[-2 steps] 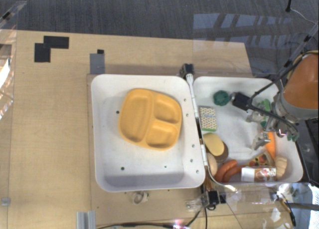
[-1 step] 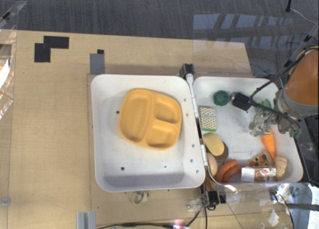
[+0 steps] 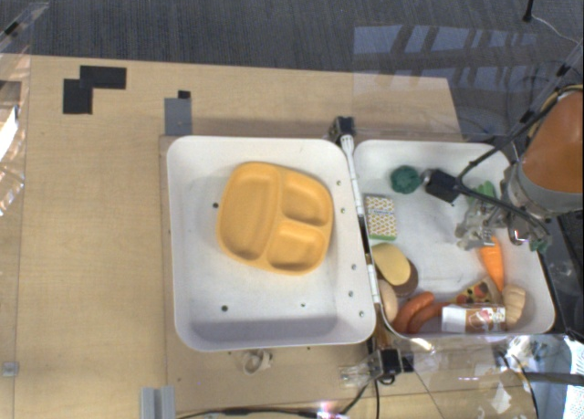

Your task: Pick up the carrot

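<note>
The carrot [image 3: 494, 267] is orange and lies in the right bin [image 3: 429, 244], near its right wall, pointing roughly toward the front. My gripper [image 3: 481, 228] hangs directly over the carrot's far end, at or just above it. The orange-banded wrist [image 3: 557, 157] reaches in from the right. From this angle I cannot see whether the carrot is held.
The right bin also holds a green item [image 3: 406, 178], a patterned packet [image 3: 380, 216], a tan potato-like piece [image 3: 394, 265], a red sausage [image 3: 415, 310], a small bottle [image 3: 474, 319] and a pale roll [image 3: 516, 301]. A yellow divided plate [image 3: 274, 216] lies in the left bin [image 3: 201, 298].
</note>
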`<move>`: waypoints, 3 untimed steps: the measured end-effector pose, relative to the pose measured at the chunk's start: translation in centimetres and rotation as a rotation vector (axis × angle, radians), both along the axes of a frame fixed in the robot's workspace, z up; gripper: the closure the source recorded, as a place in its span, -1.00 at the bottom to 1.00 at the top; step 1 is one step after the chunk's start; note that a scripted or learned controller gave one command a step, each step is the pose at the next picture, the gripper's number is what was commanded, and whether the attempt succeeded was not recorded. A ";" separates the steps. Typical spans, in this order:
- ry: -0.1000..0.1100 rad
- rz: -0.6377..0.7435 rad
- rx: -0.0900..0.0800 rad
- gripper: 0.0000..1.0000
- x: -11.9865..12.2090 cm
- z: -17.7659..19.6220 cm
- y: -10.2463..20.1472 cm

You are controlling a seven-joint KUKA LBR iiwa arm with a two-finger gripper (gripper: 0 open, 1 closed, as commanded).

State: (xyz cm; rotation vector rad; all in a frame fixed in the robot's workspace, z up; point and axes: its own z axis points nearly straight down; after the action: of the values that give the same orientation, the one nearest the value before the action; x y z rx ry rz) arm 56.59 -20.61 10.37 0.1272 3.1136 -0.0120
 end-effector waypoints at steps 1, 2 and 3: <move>0.005 0.119 0.000 -1.00 -3.6 -1.3 0.0; 0.001 0.028 0.004 -1.00 -6.3 -1.2 0.2; 0.000 0.159 -0.002 -1.00 0.5 10.8 0.1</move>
State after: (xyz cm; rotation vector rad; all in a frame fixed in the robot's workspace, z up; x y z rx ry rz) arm 57.09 -20.54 21.21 -0.1208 3.1131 -0.0119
